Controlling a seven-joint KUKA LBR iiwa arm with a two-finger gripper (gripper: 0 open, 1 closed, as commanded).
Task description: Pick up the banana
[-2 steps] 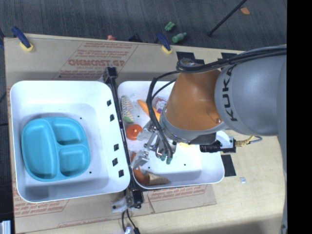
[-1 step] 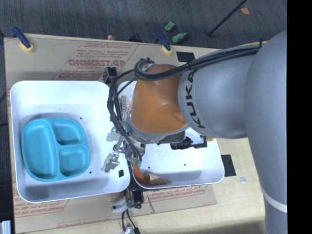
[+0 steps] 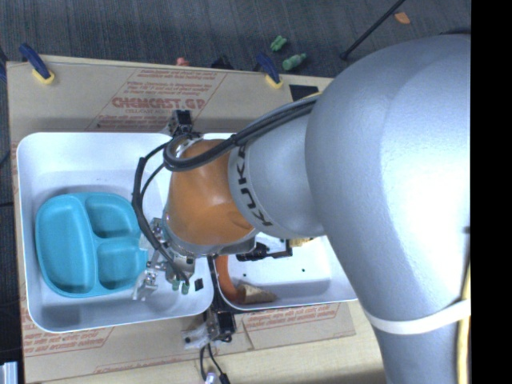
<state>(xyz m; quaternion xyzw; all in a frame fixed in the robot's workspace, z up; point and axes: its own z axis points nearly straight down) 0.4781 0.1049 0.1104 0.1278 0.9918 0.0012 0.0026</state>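
Note:
My gripper [image 3: 166, 282] hangs over the near right corner of the left bin [image 3: 48, 154], just right of a blue divided tray [image 3: 86, 243]. The orange wrist band [image 3: 204, 202] sits directly above it and hides what lies beneath. In the right bin [image 3: 320, 282], a brownish-tan piece [image 3: 256, 296] lies by the front wall, with an orange curved strip [image 3: 221, 278] beside it at the left wall. Both are partly under the arm, and I cannot tell whether either is the banana. Nothing can be seen held in the gripper.
The grey arm [image 3: 384, 182] covers most of the right bin. Cardboard [image 3: 160, 94] lies under both bins, held by blue clamps [image 3: 37, 64] at the far edge. Cables [image 3: 210, 338] hang at the near edge between the bins.

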